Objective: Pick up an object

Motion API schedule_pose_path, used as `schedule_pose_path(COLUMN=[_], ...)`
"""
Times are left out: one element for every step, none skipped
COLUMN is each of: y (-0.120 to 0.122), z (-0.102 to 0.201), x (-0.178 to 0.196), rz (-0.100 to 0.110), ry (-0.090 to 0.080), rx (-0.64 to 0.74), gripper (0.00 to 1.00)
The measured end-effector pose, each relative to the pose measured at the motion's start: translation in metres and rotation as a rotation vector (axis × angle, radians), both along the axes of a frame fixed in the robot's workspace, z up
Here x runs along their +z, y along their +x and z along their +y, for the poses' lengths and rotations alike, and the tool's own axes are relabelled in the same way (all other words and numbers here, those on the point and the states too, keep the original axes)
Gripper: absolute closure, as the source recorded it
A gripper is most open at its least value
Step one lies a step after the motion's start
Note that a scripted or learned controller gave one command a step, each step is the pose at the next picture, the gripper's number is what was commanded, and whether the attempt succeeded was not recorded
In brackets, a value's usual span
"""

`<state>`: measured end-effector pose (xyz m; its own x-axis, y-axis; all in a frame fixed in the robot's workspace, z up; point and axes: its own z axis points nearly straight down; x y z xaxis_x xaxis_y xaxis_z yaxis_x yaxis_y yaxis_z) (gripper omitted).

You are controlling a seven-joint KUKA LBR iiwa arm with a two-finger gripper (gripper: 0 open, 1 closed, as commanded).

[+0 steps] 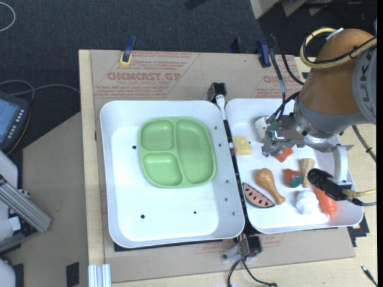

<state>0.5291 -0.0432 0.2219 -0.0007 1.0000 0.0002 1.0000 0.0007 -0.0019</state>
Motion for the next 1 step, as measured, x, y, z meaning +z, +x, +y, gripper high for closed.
schedule_pose_path(y=[-0.0016], z=[-0.0043], x=[-0.0059], rz=[0.001], ry=[0.0], rx=[-0.001], gripper=[1.0])
